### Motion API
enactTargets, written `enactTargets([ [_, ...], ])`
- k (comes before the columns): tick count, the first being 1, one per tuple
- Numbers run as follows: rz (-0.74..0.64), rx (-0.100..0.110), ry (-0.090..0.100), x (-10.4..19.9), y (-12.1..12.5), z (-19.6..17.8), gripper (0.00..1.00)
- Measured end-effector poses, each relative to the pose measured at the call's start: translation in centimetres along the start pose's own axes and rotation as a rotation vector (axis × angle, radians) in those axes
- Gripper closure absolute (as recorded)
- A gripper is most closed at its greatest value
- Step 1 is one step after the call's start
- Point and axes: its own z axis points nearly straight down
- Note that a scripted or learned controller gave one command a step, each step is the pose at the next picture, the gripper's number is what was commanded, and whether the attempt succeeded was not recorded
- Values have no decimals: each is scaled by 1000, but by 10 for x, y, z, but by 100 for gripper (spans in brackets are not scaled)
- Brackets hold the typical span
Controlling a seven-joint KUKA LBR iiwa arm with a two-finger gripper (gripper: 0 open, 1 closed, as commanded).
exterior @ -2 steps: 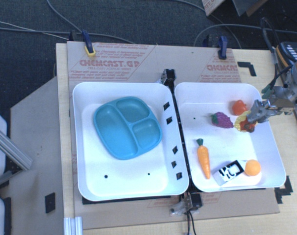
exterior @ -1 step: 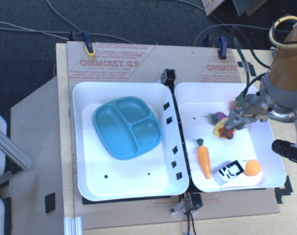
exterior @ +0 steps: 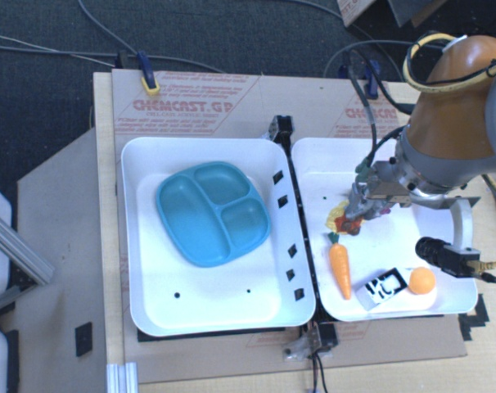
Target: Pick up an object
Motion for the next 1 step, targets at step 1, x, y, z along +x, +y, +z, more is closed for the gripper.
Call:
enactTargets([
  [1, 1, -1, 0, 46, -5, 3, 100],
])
